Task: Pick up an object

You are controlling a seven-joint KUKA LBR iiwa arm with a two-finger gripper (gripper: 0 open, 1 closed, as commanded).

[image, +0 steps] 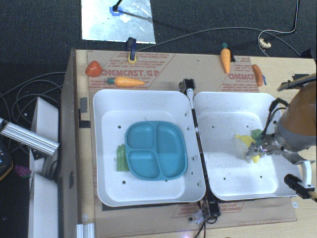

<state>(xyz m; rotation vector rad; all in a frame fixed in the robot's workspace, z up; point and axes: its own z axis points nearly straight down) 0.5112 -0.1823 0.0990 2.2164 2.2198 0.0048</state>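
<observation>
In the right bin lies a small yellow and green toy piece near the right side. My gripper is down in that bin, right at the yellow piece, with the grey arm and its orange band behind it at the right edge. A yellow bit shows just below the fingertips. The left bin holds a blue divided plate with a green object lying against its left side.
On the cardboard behind the bins lie a tomato-like red toy, an orange carrot, a second carrot and an orange-red piece. A blue and yellow clamp stands at the back. Cables run left of the bench.
</observation>
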